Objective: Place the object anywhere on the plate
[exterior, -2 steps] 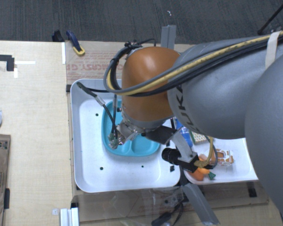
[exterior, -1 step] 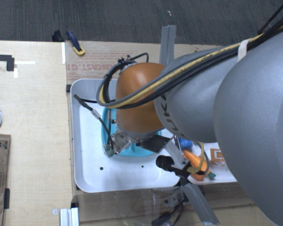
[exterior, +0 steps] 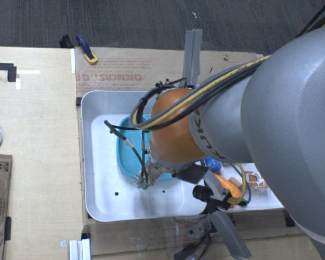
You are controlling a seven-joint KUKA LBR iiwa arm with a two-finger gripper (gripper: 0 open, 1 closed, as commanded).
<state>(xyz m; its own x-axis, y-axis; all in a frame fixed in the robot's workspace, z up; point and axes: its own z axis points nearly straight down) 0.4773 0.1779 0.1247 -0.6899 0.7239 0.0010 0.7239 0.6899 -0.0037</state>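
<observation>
Reaching across the white bin point(exterior: 97, 161), my arm point(exterior: 271, 107) hides most of the blue plate point(exterior: 125, 158). At the plate's five o'clock, an orange object point(exterior: 227, 182) lies in the bin.

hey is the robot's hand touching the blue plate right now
Cannot tell. In the camera view the orange band and grey arm cover the hand and much of the blue plate, so neither contact nor gap shows.
</observation>
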